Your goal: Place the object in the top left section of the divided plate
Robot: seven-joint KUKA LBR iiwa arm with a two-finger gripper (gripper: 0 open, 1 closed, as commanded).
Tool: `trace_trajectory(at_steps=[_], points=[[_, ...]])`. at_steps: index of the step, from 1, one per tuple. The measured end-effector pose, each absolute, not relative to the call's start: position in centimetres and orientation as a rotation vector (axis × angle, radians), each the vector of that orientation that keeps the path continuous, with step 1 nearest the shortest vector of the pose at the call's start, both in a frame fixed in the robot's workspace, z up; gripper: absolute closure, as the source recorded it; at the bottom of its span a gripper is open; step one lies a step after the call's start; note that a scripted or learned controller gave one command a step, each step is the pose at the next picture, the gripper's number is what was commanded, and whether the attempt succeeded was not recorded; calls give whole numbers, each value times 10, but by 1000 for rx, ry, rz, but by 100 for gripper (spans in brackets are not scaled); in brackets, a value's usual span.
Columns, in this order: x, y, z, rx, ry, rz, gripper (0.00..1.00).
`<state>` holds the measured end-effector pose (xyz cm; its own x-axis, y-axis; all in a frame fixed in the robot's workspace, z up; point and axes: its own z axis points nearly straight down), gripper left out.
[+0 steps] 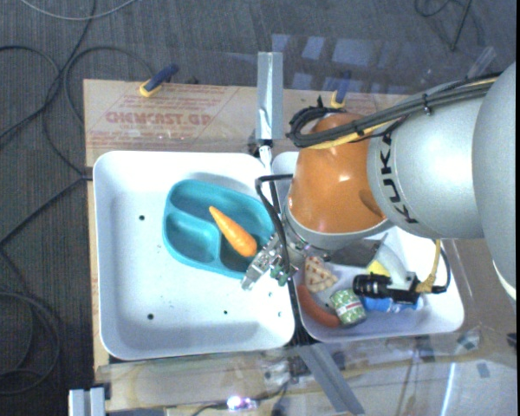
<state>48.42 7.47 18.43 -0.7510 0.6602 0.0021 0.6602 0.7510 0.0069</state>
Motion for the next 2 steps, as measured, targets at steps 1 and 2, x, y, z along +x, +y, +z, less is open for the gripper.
trace_trajectory(at_steps=[1,2], points=[[513,54,290,1329,2848,-6,100],[504,139,253,1506,2762,-3,100]])
